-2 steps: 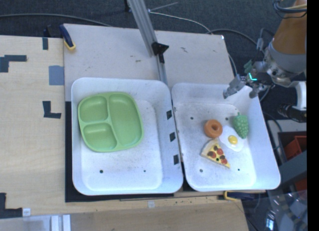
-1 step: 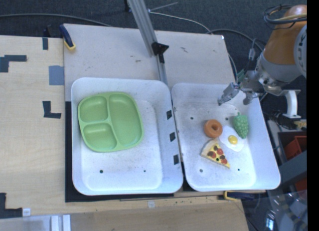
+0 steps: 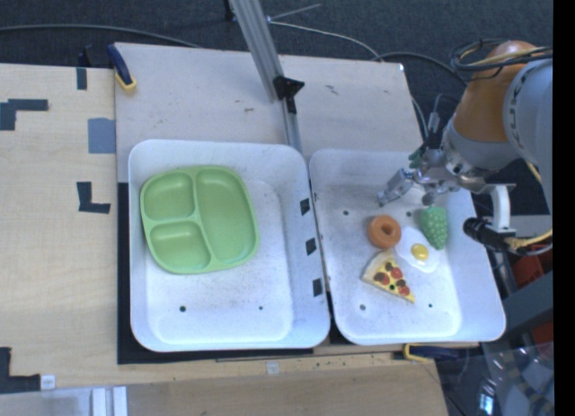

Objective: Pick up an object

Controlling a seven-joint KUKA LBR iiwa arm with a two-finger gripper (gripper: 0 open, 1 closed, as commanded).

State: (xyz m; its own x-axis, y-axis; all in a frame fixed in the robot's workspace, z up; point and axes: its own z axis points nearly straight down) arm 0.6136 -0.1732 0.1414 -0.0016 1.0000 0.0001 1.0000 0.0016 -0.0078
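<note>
End effector (image 3: 406, 186): over the upper part of the right bin, fingers spread apart, nothing between them, tips pointing left and down.
Arm (image 3: 503, 109): grey with orange band, entering from the right edge, above the right bin's far corner.
Right bin (image 3: 359, 315): white, shallow, on the worktop (image 3: 54, 225), touching the left bin along the middle.
Donut (image 3: 384, 231): brown ring, near the centre of the right bin, just below the end effector, apart from it.
Grapes (image 3: 435, 225): green bunch, right of the donut.
Fried egg (image 3: 420, 253): white with yellow yolk, just below the grapes.
Pizza slice (image 3: 389, 276): lying flat, below the donut, beside the egg.
Left bin (image 3: 225, 315): white, bearing a green divided tray (image 3: 198, 218) in its upper left part.
</note>
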